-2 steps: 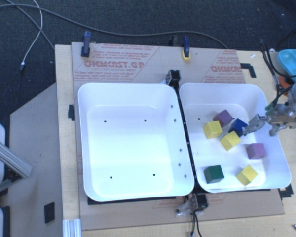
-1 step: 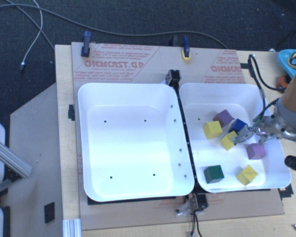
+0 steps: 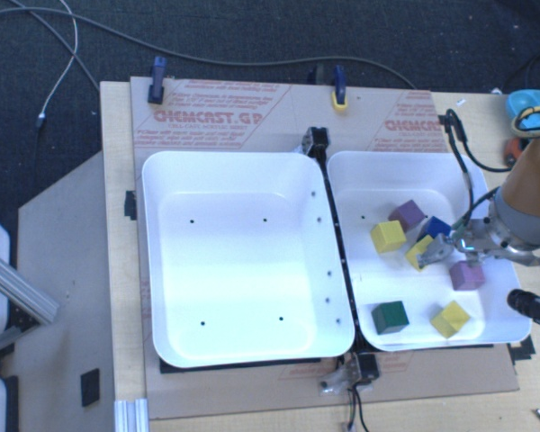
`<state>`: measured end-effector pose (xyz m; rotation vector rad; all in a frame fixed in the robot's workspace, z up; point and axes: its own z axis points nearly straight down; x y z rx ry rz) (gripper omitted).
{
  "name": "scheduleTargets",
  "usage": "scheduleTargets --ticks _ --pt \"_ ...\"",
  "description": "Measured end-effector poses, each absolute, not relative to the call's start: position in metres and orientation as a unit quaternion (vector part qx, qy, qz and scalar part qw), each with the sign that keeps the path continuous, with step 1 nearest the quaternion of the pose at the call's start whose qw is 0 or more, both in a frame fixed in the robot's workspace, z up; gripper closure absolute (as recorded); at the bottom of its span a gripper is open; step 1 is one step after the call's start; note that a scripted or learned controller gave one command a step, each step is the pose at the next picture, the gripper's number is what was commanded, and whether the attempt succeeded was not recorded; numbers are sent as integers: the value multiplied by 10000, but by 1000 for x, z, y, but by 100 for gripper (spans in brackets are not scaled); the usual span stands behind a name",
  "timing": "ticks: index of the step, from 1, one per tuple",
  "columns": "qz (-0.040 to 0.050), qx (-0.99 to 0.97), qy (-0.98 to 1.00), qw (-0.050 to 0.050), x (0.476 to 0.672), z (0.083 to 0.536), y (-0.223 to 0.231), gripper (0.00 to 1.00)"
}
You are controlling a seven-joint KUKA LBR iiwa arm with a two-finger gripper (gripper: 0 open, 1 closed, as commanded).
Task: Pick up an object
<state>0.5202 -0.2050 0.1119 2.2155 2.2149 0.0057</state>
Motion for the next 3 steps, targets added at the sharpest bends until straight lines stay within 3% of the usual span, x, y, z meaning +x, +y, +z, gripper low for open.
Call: scheduleTargets --ticks 1,3 --pt "18 7071 7071 40 520 121 -205 100" --pt "13 7069 7073 22 515 223 -202 100"
